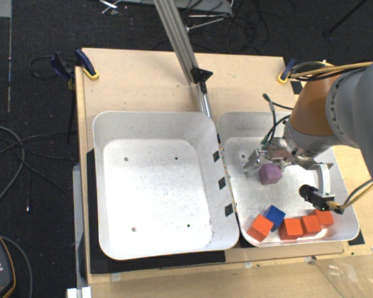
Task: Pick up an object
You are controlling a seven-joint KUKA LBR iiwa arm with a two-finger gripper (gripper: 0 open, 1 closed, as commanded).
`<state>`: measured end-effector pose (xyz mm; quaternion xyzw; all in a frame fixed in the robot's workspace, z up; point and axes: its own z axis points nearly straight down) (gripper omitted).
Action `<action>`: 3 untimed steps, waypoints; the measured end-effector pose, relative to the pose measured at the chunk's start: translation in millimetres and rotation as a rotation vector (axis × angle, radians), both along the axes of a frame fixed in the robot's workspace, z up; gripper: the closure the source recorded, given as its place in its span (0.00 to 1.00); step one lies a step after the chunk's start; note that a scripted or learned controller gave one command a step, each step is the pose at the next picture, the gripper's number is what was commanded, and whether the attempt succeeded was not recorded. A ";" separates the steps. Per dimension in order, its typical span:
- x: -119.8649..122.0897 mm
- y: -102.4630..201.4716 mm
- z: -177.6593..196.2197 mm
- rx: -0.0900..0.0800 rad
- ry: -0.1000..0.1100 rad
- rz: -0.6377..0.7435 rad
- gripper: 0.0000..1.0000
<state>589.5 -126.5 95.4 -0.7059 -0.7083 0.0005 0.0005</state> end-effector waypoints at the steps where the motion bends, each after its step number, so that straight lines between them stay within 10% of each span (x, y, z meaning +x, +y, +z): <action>1: 0.6 -1.2 10.0 -0.001 -0.002 -0.003 1.00; 2: -46.0 79.1 103.6 0.003 -0.007 0.005 1.00; 3: -38.8 92.5 99.3 0.000 -0.002 0.002 1.00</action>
